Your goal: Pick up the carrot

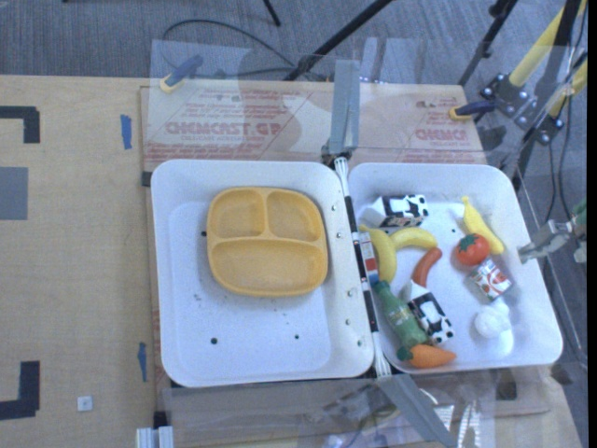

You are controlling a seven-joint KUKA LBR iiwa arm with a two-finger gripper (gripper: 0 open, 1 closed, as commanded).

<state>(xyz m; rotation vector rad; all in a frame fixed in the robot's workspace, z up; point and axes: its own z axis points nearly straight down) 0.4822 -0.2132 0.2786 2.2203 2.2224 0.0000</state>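
A robotics lab; tripod legs, taped bench, two white bins.

Orange carrot with green top, yellow divided plate, white bins, yellow bananas, red tomato, green bottle, black-and-white cow-print cartons.

Little of the robot is in sight. At the right edge of the scene, about midway between far and near, a slim pale-grey metal part that appears to be the gripper pokes leftward and slightly nearward. Its tip lies just outside the right rim of the right bin, not over the inside. It carries nothing. Behind it, hard against the right edge, a blurred grey shape that may be the arm runs out of sight. Wrist and orange band cannot be made out.
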